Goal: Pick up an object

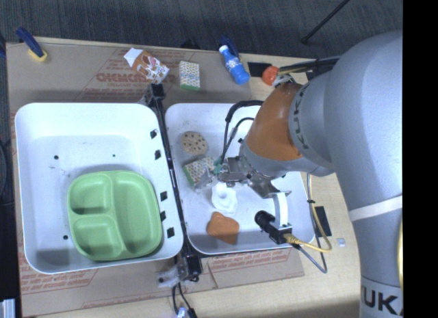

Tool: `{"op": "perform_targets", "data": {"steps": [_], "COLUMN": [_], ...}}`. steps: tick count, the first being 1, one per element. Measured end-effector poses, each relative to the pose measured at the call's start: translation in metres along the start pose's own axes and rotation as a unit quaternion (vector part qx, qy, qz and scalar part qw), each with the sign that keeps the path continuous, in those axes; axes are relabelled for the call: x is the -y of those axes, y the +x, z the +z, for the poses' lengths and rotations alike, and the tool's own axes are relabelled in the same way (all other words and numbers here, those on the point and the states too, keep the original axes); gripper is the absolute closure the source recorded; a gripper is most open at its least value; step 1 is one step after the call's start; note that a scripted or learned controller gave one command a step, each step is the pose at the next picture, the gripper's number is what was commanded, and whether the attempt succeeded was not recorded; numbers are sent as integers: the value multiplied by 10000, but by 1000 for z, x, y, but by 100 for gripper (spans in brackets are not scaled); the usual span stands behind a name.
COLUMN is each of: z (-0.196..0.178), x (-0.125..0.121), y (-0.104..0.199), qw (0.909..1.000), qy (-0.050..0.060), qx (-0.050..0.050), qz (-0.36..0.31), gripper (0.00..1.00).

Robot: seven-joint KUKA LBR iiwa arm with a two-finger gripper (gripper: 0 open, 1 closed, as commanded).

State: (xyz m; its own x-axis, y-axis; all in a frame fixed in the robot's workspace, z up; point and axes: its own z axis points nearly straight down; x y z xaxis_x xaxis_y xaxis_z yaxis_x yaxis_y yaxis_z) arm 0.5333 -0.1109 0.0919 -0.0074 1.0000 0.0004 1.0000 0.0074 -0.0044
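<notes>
Beneath dark carpet, brown bench [253, 267] bears two white bins [27, 193]

A round brown cookie-like disc with dark specks [194, 142] is lying flat near the far left part of the right white bin [198, 113]. Just in front of it, a small patterned green-and-white packet [198, 171] is resting tilted. A lumpy white plastic piece [224, 197] is sitting mid-bin, and an orange rounded chunk [223, 226] is lying near the front wall.
</notes>
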Motion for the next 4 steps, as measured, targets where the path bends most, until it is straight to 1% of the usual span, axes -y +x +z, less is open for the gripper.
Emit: {"op": "perform_targets", "data": {"steps": [1, 2, 3, 4], "z": [-11, -142, -142, -186], "x": [-1, 31, 32, 47], "y": [0, 64, 63, 122], "qw": [10000, 10000, 10000, 10000], "qy": [2, -18, -14, -19], "qx": [7, -3, -2, -3], "qz": [-29, 2, 5, 2], "gripper": [100, 100, 0, 0]}}
